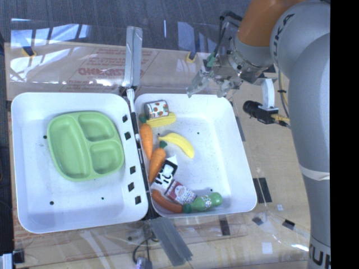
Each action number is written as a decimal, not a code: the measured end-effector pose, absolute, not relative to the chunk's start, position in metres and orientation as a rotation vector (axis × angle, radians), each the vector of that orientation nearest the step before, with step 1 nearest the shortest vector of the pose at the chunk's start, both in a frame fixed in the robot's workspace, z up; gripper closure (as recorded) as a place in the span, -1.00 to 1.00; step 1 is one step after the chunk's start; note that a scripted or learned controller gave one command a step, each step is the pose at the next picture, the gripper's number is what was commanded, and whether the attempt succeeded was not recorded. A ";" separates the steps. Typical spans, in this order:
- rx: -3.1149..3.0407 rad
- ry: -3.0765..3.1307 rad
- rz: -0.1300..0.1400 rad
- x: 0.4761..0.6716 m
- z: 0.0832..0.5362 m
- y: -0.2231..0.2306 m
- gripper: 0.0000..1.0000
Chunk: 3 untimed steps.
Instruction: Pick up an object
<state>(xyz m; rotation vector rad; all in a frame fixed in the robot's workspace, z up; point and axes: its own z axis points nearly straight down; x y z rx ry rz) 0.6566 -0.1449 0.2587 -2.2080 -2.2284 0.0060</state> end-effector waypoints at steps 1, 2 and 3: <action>-2.263 -2.172 0.009 0.599 0.167 -0.112 -1.00; -2.508 -1.883 0.008 0.600 0.147 -0.128 -1.00; -2.496 -1.900 0.008 0.566 0.089 -0.128 -1.00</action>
